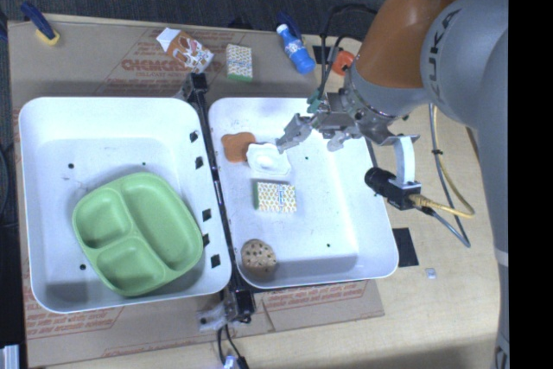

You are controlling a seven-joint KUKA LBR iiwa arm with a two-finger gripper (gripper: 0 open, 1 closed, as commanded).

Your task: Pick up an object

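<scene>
Hovering right of centre over the right bin [367,229], jaws [298,132] spread and holding nothing, close above the white piece [266,158]; grasp and lift not yet done.

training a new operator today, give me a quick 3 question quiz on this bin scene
1. True or false: the green divided plate lies in the left bin.
2. Which item in the right bin lies nearest the tool: a) cookie b) white cup c) patterned block?
3. What colour is the flat piece touching the white cup?

Key: 1 true; 2 b; 3 orange.
</scene>
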